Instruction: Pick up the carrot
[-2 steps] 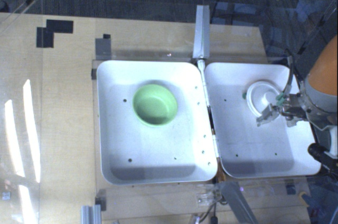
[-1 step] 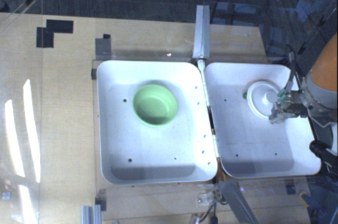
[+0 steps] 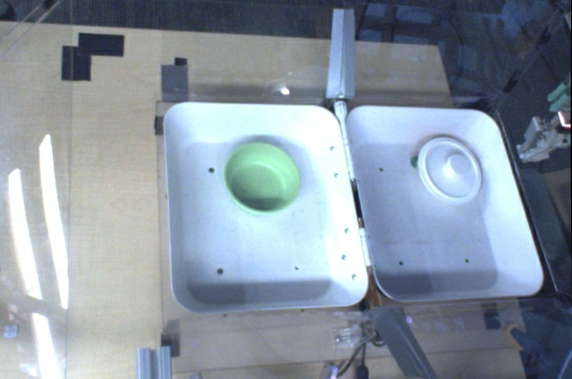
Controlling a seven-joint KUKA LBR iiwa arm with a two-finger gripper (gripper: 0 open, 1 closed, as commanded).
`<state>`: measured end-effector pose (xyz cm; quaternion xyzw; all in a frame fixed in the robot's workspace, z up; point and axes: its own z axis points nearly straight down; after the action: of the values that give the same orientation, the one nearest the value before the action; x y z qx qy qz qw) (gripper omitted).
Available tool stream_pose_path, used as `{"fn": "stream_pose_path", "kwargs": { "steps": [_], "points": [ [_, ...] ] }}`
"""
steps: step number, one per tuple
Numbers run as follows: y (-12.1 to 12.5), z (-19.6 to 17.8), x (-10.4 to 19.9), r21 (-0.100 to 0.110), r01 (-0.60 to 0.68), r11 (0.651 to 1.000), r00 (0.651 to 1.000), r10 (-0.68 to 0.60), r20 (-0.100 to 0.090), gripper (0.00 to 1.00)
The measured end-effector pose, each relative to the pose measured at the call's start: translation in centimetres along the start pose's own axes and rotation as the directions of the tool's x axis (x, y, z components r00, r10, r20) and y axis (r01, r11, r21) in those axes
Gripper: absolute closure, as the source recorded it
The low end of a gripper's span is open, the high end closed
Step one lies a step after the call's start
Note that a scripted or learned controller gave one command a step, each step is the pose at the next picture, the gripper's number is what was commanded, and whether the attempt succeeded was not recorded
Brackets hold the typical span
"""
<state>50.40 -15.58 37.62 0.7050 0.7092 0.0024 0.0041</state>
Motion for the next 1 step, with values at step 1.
{"fn": "stream_pose_path", "kwargs": {
  "steps": [1],
  "points": [
    [4.09,-6.17,-5.01,-0.005,0.216,0.976,0.976,-0.216,0.005,1.00]
  ]
}}
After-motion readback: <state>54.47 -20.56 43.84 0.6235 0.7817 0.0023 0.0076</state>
